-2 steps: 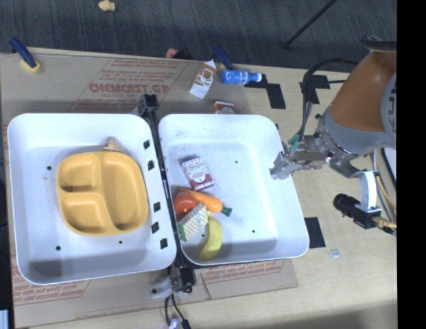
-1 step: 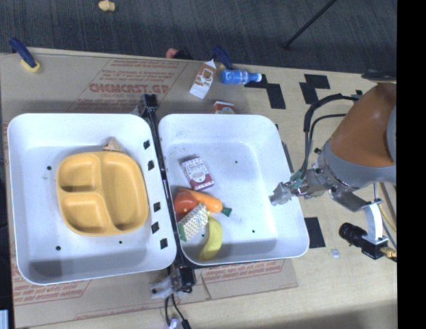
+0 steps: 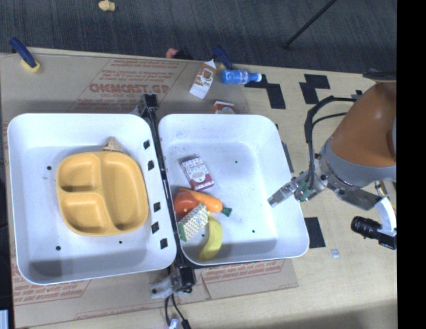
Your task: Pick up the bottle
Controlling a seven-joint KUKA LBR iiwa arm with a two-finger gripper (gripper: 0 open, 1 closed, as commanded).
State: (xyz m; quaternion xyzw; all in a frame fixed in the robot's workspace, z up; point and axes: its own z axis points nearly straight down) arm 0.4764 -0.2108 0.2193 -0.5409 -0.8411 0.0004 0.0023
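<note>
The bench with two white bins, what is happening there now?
A grey and orange robot arm reaches in from the right. Its pincer hangs over the right bin's right edge. The blue bottle lies outside, on the bench behind that bin, untouched. The left bin holds a yellow divided plate.

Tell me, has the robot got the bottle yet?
Not yet. The blue bottle lies on the bench behind the right bin, untouched. The gripper hangs over that bin's right edge, far from the bottle, with nothing in it. Reaching the bottle, grabbing it and lifting it are all left to do.
</note>
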